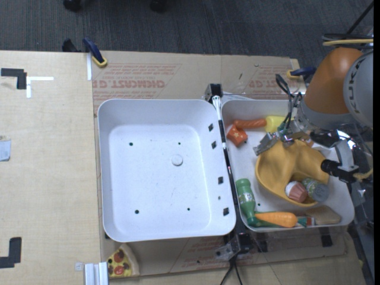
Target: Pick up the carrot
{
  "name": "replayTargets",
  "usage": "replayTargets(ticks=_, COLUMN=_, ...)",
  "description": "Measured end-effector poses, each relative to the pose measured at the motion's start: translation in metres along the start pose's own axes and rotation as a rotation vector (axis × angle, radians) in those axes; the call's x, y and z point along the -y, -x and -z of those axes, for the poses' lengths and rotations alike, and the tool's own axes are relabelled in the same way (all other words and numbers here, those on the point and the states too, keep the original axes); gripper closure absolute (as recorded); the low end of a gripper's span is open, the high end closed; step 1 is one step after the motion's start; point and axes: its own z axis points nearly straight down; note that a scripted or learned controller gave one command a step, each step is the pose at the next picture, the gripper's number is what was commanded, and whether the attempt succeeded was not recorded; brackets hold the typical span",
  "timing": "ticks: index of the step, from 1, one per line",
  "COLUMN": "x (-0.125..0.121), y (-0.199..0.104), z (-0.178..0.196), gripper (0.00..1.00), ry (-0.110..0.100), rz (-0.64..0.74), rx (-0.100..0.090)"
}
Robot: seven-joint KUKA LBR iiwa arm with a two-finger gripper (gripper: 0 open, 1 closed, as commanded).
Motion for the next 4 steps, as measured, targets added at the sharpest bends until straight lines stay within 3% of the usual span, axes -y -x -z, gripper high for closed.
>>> replayTargets(ticks=1, x=0.097, y=-0.055, z=-0.006, gripper=0.0, ry=0.006, rz=0.072, rx=0.026)
replayTargets(ticks=2, x=0.094, y=-0.06, z=0.002, gripper=1.0, ry=0.004, rz=0.074, rx=0.015)
replayTargets(ticks=3, x=0.036, y=-0.105, z=0.086, gripper=1.0, ry=-0.008, rz=-0.329, rx=0.024)
replayTargets(ticks=4, x=0.067, y=-0.162, z=0.106, gripper=1.0, ry=0.001, rz=-0.911, rx=0.026)
